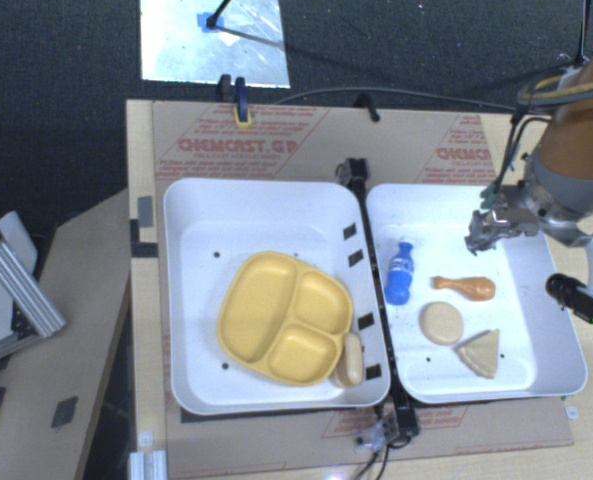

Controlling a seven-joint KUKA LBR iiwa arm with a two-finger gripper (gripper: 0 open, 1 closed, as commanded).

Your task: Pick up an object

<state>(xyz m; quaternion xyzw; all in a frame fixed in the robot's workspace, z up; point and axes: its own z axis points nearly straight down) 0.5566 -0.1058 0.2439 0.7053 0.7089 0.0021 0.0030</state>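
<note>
- The gripper [483,230] hovers over the right bin [551,268], apparently positioning for a pick; open or closed, I cannot tell.
- The chicken leg [465,287] lies just below it, the likeliest target.
- The blue bottle [400,273] lies to its left, apart.

The bench [146,268] is a light wooden board, and a brown cardboard sheet [306,138] with red printed letters covers most of it. On this sheet two shallow white bins stand side by side, touching: the left bin [191,268] and the right bin [561,348].
</note>
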